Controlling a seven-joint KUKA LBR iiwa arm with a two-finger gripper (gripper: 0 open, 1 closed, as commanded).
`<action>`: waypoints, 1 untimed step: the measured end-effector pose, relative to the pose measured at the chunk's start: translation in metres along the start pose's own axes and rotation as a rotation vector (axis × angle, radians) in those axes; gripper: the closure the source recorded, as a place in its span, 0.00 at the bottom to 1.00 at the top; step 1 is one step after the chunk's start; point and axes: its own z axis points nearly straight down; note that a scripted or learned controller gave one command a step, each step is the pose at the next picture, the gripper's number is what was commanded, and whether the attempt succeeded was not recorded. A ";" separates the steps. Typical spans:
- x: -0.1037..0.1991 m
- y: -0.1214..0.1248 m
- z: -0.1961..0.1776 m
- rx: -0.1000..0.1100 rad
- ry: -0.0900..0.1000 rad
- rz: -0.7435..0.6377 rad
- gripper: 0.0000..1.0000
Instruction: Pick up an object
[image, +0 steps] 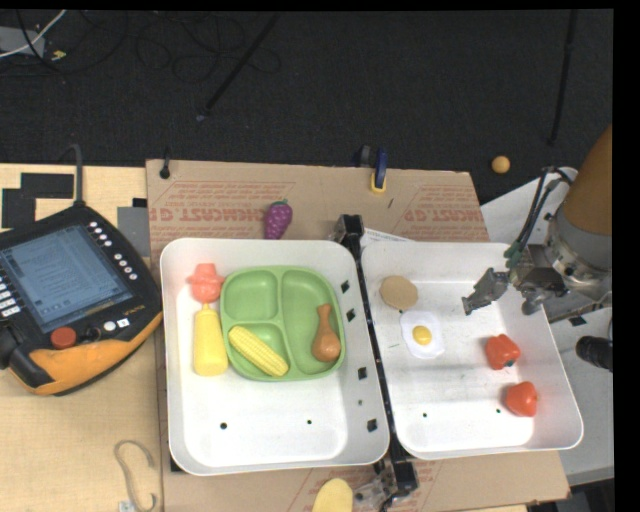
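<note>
Four small things are lying in the right bin (560, 345): a brown round piece (399, 292) near the far left corner, a fried egg toy (422, 335) just in front of it, a red pepper-like piece (502, 351) and a red tomato-like piece (521, 398) toward the near right side. Any of them could serve as the object to pick up. The end effector (508, 285) is hanging over the far right part of this bin, apart from all four, and nothing is sitting between its fingers; whether they are spread or closed I cannot tell from this slanted view. Several risks are showing, in my judgement. The egg is very flat, so the fingers may be scraping the bin floor and sliding over it. The red pieces look rounded and smooth, so a grip that is a little off centre may be squeezing them out sideways. The tomato-like piece is resting near the bin wall, and there a finger may be hitting the rim. In the left bin (180, 400) a green tray (285, 300) is holding a corn cob (258, 350) and a drumstick (325, 335), well apart from the arm.
</note>
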 end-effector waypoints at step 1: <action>0.000 0.002 -0.006 -0.012 -0.002 -0.002 0.00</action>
